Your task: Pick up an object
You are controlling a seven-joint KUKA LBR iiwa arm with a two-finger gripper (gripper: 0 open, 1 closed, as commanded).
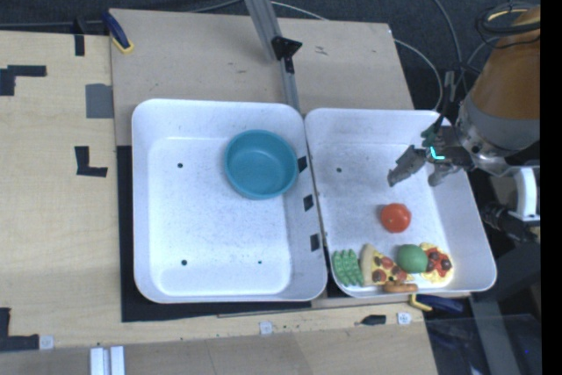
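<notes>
Seen from above: red ball lying loose in the right bin, toward that bin's near half. Just nearer the bin's front rim than the ball, a cluster of toy food: green ridged piece, pizza slice, round green item, small yellow-and-red piece. Above the ball and apart from it, toward the bin's right rim, end effector with fingers spread wide, nothing between them. Behind it, off the bin's right side, grey-and-orange arm. Beside the right bin, touching along the shared edge, left bin holding a blue bowl upright. Under both, tan tabletop.
</notes>
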